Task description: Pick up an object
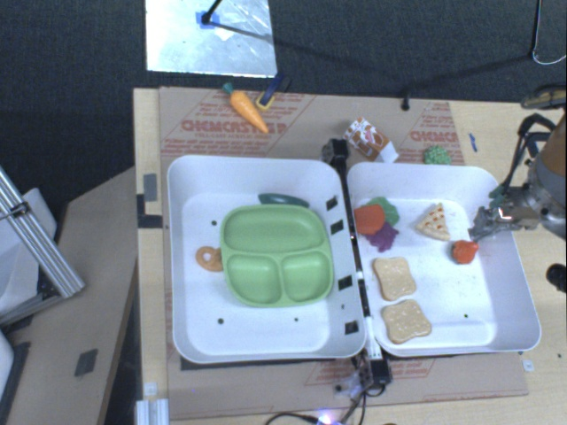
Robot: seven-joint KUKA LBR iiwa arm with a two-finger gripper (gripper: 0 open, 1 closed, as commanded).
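Observation:
My gripper (487, 222) hangs over the right edge of the right bin (509, 326), just above and right of a small red tomato-like toy (464, 252). Nothing shows between its fingers. The same bin holds a pizza-slice toy (434, 221), a red and green vegetable toy (374, 213) on a purple piece (384, 235), and two bread slices (394, 277) (407, 320). In the left bin (190, 237) lies a green divided plate (275, 255) with a small pretzel toy (209, 258) beside it.
Behind the bins on the cardboard lie a toy carrot (248, 109), a small snack packet (368, 138) and a green broccoli-like toy (436, 155). A shiny metal sheet (213, 25) sits at the back. Metal rails (31, 237) stand at the far left.

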